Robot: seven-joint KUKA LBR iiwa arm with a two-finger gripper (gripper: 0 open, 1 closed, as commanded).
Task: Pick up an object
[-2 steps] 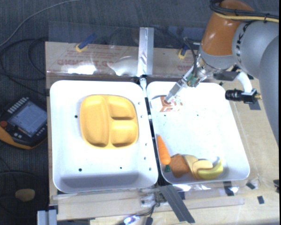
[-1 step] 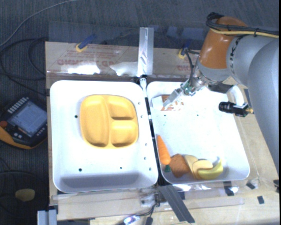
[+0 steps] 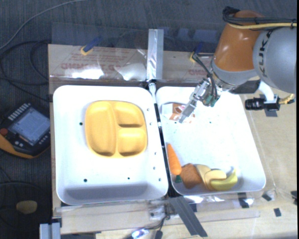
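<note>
A dark grey carpeted floor (image 3: 50,14) surrounds the bench, with a thin pale cable (image 3: 55,6) curving across it at the upper left and darker cables (image 3: 20,59) looping nearer the bench. On the floor at the left lies a handheld control pad (image 3: 21,129) with an orange body and a small screen. A wooden board (image 3: 284,148) forms the bench top, clear plastic sheeting (image 3: 109,66) covers its far edge, and a metal rail (image 3: 155,54) stands at the middle.

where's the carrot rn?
In the camera view, the carrot lies in the right bin, along its left wall near the front corner, just left of the brown item and banana.
</note>
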